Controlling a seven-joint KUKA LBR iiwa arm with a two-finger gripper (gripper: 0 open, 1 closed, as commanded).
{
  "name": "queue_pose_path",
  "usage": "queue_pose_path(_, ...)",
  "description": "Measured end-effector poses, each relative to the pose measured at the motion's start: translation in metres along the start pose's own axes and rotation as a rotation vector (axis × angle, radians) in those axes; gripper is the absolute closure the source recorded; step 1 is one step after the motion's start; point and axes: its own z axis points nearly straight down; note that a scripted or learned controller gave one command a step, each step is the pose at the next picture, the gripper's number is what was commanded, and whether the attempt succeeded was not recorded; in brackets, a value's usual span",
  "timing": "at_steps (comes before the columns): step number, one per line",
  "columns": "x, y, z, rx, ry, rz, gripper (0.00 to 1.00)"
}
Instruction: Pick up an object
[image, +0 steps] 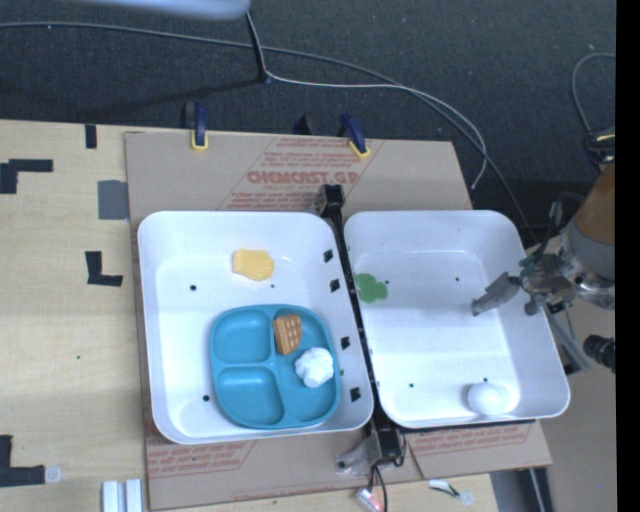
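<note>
Surface (60, 330): light wood, black tape marks at 9 o'clock; dark floor with cables along 12 o'clock. A cardboard sheet (290, 175) lies under both bins, held by two clamps (200, 130) at its 12 o'clock edge.

Left bin (160, 330): a blue divided tray (250, 385) sits toward 6 o'clock. In the tray's compartment at 1 o'clock, a small brown waffle-like piece (288, 332); a white crumpled lump (315, 367) lies just below it, at the tray's 3 o'clock. A yellow piece (253, 264) rests on the bin floor at 12 o'clock of the tray, apart from it.

Right bin (430, 330): a green object (371, 289) at the bin's 9 o'clock, against the wall. A white ball (489, 398) at 5 o'clock, near the front rim.

Arm enters at 3 o'clock. Jaws (497, 295) are over the right bin's 3 o'clock side, well apart from the green object and the ball. One dark finger (492, 298) points toward 9 o'clock; how far the jaws stand open cannot be told. Nothing is visible between them.
</note>
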Motion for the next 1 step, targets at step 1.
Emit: queue_pose_path(1, 0.0598, -0.0441, -0.0624, -0.005, 0.0, -0.004, 0.0)
